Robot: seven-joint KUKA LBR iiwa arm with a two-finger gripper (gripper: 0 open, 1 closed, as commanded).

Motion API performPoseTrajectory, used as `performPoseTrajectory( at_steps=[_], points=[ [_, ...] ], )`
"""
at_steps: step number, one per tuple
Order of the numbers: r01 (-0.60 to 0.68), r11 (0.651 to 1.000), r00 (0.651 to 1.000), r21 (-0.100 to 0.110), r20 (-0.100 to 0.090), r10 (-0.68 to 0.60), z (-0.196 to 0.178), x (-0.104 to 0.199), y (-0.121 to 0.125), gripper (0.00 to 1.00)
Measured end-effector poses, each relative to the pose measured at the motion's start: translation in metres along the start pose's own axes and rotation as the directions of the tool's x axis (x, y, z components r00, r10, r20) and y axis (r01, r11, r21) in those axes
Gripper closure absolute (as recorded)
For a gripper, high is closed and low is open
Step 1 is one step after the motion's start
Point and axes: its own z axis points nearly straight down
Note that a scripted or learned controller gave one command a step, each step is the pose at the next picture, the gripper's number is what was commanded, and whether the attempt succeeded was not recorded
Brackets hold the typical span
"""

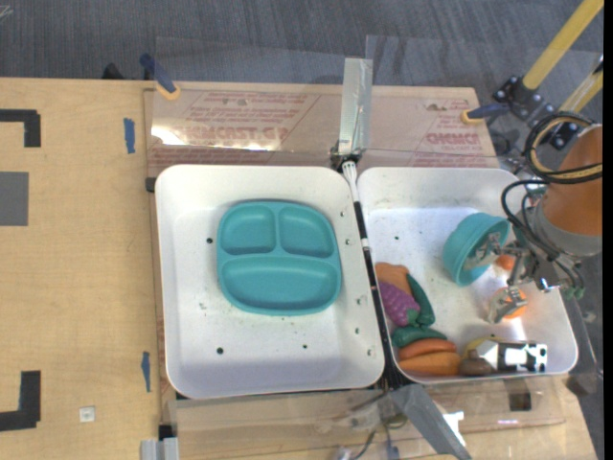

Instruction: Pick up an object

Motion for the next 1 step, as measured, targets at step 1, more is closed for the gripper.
performPoseTrajectory(
  at_steps=[1],
  points=[
    [0.209, 0.978, 0.978, -0.005, 0.003, -0.209, -0.0002, -0.0248, 0.0798, 0.00]
  ],
)
